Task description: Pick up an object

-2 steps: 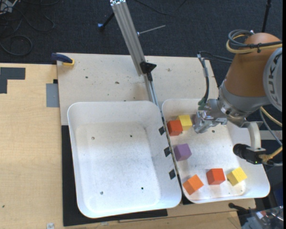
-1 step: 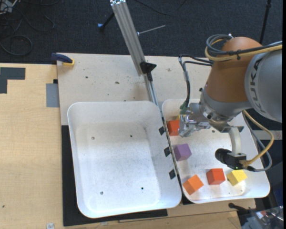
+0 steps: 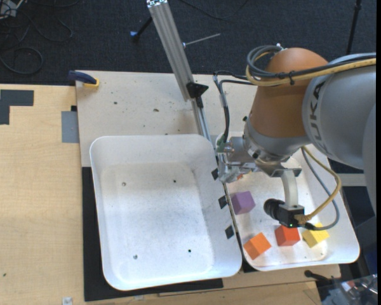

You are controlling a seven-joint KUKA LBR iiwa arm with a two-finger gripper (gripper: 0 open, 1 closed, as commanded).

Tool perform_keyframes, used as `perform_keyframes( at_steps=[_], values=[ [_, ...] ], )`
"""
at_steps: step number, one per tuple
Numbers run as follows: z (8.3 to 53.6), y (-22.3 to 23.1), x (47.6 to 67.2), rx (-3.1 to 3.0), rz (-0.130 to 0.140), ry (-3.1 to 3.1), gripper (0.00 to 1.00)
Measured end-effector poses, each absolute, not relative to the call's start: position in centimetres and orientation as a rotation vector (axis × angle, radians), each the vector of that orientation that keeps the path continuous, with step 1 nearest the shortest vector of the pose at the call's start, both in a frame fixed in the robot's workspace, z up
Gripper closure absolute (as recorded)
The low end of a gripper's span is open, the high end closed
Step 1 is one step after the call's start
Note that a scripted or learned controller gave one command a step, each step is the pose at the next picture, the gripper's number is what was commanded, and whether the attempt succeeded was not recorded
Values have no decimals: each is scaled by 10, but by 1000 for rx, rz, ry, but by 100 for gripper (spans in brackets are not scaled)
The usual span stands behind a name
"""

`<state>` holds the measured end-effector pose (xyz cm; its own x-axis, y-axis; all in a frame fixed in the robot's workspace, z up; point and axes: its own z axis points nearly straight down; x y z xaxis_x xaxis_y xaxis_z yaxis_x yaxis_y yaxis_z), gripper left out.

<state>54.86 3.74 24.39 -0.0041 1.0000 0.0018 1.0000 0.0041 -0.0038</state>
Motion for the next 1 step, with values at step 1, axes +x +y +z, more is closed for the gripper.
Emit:
perform_keyframes(
  at_steps=[1],
  values=[
    [228, 92, 553, -2213, 5, -2223, 100]
  ],
)
